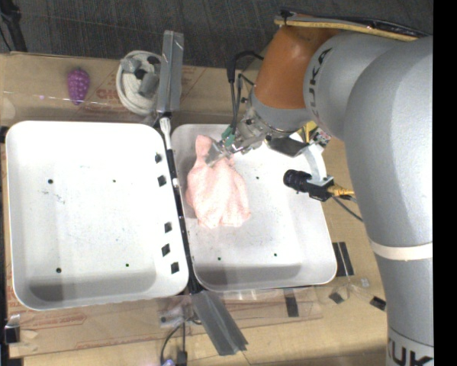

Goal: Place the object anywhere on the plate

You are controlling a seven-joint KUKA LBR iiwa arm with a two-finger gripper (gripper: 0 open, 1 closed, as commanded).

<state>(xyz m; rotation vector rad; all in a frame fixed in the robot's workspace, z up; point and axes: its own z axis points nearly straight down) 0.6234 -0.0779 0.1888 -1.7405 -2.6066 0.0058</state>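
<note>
A crumpled pink cloth (217, 193) lies in the right white bin (304, 258), against its left side near the divider. Its top corner rises in a narrow peak toward the back wall. My gripper (226, 145) hangs low over that back left part of the bin. Its tip is at the cloth's upper right edge, touching or almost touching the fabric. The grey arm with its orange band (289, 67) reaches in from the right and hides the bin's back right corner.
The left white bin (83, 212) stands beside the right one, with black clips (167, 227) along the shared wall. Behind the bins on the bench are a purple grape-like toy (78, 85), a white round object (139, 80) and a grey bar (169, 71). A black plug (304, 181) hangs off the wrist.
</note>
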